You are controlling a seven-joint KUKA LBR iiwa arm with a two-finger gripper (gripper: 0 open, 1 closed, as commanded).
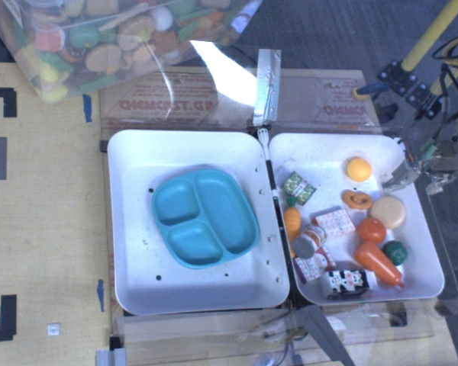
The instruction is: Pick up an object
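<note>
The right bin [431, 280] holds several toy foods: an orange ball [359, 168], a brown pretzel [357, 200], a beige round piece [388, 211], a red tomato [371, 230], a carrot [378, 264], a dark green piece [395, 252], a black-and-white carton [346, 281], a pink-white box [334, 223], a green packet [298, 188] and a small orange fruit [291, 223]. My gripper [403, 175] hangs at this bin's far right rim, to the right of the orange ball, as a grey blurred shape. Nothing shows between its fingers.
The left bin [130, 280] holds a blue divided plate [204, 216]. A clear tub [122, 21] full of toy food stands behind the bins at the upper left. A yellow pole [437, 23] and black clamps stand at the upper right.
</note>
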